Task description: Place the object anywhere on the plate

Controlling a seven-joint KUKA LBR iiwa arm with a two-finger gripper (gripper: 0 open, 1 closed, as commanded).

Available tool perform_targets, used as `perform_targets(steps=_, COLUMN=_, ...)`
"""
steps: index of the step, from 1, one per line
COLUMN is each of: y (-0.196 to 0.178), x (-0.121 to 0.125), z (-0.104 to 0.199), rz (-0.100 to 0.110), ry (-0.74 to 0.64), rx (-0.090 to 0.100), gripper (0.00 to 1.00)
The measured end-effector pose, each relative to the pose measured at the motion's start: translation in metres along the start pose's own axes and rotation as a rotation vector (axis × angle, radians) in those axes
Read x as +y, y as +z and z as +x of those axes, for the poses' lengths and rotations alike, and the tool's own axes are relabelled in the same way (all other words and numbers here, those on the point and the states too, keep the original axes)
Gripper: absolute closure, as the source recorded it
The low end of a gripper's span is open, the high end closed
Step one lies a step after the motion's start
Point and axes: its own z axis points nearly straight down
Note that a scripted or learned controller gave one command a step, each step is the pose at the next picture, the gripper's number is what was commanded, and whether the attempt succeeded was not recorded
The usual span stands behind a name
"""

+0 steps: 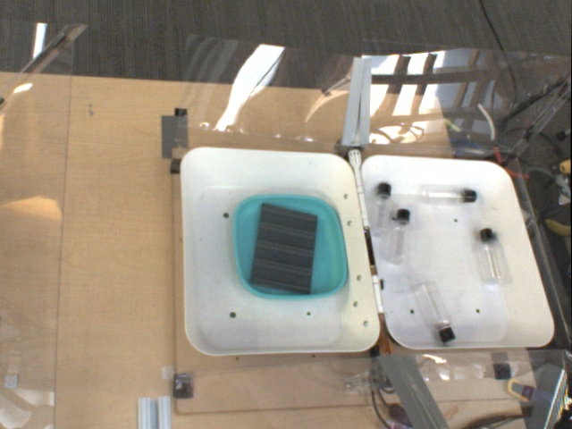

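On the wooden tabletop [98, 239], the left white bin [206, 320] holds a teal plate [332, 248], and a dark ribbed block [284, 248] lies flat on the plate, slightly tilted. Just beside it, the right white bin [527, 320] holds several clear vials with black caps [487, 250], scattered apart. The claw's state cannot be told.

In the left bin [206, 320], a dark ribbed block [285, 249] covers most of the teal plate [332, 266]; its rim stays bare. 5 black-capped clear vials [488, 252] lie scattered across the right bin [527, 320], with open floor between.
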Motion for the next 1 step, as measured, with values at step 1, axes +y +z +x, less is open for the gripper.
perform_targets(steps=1, y=-0.0148, x=0.0002, z=0.0001, rz=-0.001, ry=0.0, rx=0.0, gripper=0.0)
